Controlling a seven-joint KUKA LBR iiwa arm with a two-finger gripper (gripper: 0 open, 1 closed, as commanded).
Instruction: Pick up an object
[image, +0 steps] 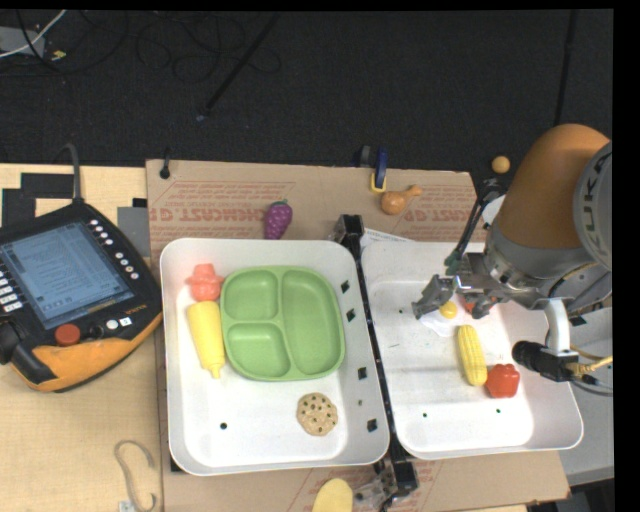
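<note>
Gripper (447, 297) low over upper left of right bin (540, 425), at centre-right of frame; finger spread and any hold: cannot tell. Small yellow piece (449, 311) just beneath. Corn cob (471, 354) and red pepper (502, 380) lower right, touching each other.

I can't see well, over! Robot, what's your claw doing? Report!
Gripper low in right bin, grasp unclear. Corn and red pepper lie just beside it. Nothing blocking.

Upside-down red print on cardboard sheet (210, 200), not legible.
</note>
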